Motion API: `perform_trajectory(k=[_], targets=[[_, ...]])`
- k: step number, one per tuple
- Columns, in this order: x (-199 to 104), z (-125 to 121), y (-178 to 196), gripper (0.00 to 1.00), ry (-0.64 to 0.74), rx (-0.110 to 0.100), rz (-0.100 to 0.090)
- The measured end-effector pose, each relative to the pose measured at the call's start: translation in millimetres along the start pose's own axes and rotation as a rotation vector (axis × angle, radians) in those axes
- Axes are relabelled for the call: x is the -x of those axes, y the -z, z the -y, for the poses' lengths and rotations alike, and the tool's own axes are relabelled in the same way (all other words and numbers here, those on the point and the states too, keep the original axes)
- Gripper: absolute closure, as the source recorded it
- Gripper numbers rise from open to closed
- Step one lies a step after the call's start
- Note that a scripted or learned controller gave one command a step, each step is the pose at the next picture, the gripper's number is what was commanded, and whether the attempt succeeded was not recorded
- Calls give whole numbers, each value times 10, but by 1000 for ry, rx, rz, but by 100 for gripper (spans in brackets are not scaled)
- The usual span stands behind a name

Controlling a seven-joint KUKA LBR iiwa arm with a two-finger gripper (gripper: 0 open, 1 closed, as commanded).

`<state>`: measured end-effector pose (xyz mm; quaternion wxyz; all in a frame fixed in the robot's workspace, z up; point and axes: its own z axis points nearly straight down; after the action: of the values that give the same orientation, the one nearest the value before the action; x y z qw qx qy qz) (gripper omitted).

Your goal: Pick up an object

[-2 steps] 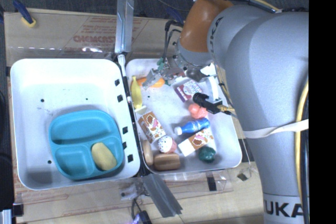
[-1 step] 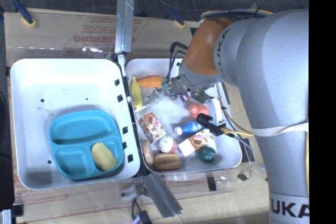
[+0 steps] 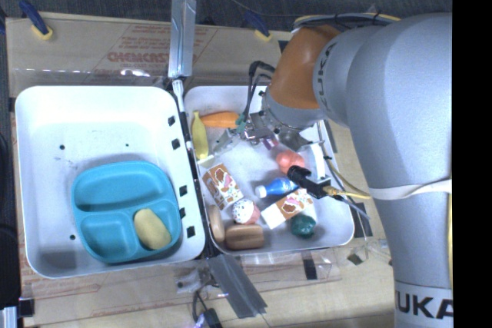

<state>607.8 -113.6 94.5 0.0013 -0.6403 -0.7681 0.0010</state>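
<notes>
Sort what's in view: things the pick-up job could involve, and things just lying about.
Job in hand:
- gripper, over the right bin
- carrot
- banana
- small blue bottle
- red ball
- hot dog

Lying about:
- left bin
- blue divided tray
- yellow potato-like item on that tray

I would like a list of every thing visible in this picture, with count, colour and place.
left bin: 1, white, left side of bench
right bin: 1, white, beside the left bin
tray: 1, blue, in left bin
potato: 1, yellow, in the tray's lower right compartment
carrot: 1, orange, right bin, top
banana: 1, yellow, right bin, left wall
bottle: 1, blue, right bin, centre
hot dog bun: 1, brown, right bin, bottom
arm: 1, grey, orange band, over right bin
claw: 1, dark, near the carrot
</notes>
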Motion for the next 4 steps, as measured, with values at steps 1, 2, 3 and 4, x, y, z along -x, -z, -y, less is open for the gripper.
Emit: perform_trajectory(k=[1,2,3,4], targets=[[132,134,699,0,-192,5,2],[52,-483,-40,0,25,1,0],[49,-501,84,100,30,5,1],[48,-499,79,0,30,4,1]])
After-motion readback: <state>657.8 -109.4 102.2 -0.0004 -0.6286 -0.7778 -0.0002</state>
